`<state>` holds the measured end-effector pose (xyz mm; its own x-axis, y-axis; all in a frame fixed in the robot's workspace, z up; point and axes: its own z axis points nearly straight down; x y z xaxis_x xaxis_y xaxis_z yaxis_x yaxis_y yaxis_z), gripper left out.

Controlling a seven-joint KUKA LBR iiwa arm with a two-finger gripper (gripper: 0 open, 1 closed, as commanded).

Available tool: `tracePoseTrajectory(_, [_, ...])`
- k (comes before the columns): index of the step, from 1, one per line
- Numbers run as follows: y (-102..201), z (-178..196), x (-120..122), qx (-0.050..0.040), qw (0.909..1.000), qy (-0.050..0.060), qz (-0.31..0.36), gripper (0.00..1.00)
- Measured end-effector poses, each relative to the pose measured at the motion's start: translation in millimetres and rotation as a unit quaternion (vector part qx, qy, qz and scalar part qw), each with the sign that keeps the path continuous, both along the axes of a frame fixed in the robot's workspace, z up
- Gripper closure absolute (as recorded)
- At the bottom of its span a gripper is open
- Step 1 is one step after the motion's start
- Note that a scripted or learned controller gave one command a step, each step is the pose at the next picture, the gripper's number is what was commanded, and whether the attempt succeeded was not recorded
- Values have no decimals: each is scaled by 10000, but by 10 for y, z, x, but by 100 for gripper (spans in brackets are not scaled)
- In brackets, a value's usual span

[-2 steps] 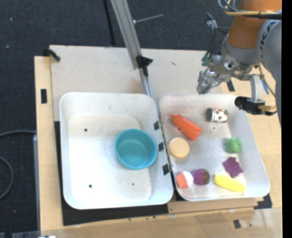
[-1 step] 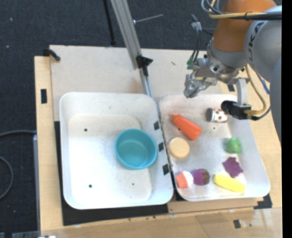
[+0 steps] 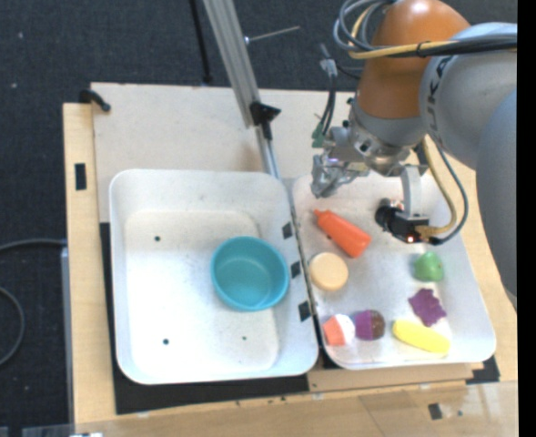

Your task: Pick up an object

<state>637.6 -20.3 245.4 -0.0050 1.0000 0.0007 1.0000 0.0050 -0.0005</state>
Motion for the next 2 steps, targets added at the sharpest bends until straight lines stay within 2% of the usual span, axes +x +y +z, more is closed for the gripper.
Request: tracePoseTrajectory(2, [968, 154, -449, 9, 10000, -2, 16, 100])
